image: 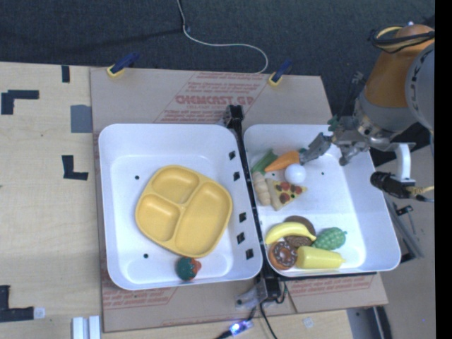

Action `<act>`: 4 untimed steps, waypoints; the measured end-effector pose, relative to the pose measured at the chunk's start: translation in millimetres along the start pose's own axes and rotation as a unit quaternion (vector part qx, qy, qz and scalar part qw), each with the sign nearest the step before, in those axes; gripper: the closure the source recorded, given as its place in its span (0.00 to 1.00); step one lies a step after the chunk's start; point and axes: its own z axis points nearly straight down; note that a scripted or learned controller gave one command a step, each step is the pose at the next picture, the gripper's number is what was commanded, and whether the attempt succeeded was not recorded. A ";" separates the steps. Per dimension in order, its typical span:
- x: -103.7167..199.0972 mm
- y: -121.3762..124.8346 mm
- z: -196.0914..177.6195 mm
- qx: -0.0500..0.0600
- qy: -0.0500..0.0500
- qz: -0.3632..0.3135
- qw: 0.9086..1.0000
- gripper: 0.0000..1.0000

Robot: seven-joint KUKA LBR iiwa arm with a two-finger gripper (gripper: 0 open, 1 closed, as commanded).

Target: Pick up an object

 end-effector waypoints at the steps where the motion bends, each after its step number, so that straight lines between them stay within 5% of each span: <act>1: 0.1 3.0 -9.7 -0.007 -0.001 -0.002 1.000 0.00; 3: 3.1 -1.2 103.6 -0.009 -0.002 -0.002 1.000 0.00; 4: 3.9 0.9 89.1 -0.012 -0.001 -0.002 1.000 1.00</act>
